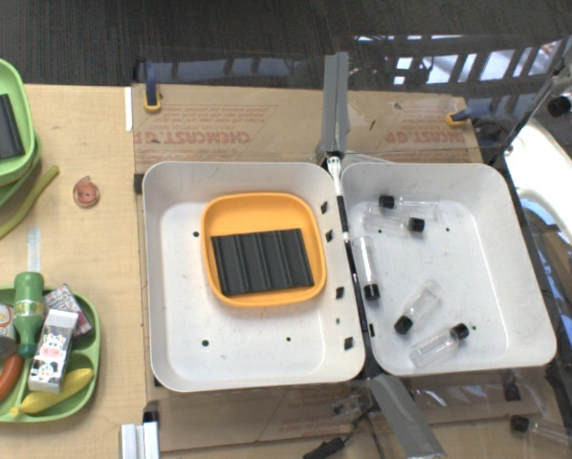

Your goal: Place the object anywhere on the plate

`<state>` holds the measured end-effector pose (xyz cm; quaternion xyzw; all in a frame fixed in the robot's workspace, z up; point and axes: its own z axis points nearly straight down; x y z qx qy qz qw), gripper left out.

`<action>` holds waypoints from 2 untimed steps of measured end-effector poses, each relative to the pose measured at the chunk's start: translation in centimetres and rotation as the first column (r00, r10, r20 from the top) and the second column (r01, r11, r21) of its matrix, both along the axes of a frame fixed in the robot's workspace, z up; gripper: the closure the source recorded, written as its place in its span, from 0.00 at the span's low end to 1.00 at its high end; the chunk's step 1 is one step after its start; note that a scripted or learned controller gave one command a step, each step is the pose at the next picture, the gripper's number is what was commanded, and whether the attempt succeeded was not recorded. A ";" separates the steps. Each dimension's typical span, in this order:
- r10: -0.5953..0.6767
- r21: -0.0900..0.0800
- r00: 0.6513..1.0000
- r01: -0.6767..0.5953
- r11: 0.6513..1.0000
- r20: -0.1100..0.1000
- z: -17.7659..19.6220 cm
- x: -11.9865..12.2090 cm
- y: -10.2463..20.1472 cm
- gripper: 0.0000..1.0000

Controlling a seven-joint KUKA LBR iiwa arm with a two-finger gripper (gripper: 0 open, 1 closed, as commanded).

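Five clear vials with black caps lie in the right bin (496, 342), all apart from the plate (263, 222). One vial (399, 202) lies near that bin's far wall, and a second (428, 222) lies just beside it, a little nearer the camera. A third vial (364, 266) lies lengthwise along the bin's left wall, cap toward the camera. A fourth vial (416, 307) lies tilted near the bin's middle, and a fifth (439, 343) lies close to the near wall, its cap pointing right.

The plate is orange, square with rounded corners, and sits in the left bin (171, 285), toward that bin's far right part. A dark ribbed insert (263, 261) lies on the plate, covering its nearer half. The two bins touch along their inner walls, and both rest on brown cardboard (229, 127) that covers the table (76, 247).

Left of the bins, on the table, a green tray (80, 390) holds toy food, a small bottle and cartons. Another green tray (9, 165) sits farther back at the left edge, holding a second dark ribbed insert. A small pink disc (86, 193) lies between that tray and the left bin.

I cannot tell the state of the gripper.
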<state>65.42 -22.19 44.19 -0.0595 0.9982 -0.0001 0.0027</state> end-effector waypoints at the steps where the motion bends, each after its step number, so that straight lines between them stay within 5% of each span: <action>1: 0.295 -0.001 0.956 -0.295 0.956 0.000 0.0 0.6 1.8 1.00; 2: 0.549 -0.002 0.836 -0.549 0.836 0.000 0.0 0.6 0.0 1.00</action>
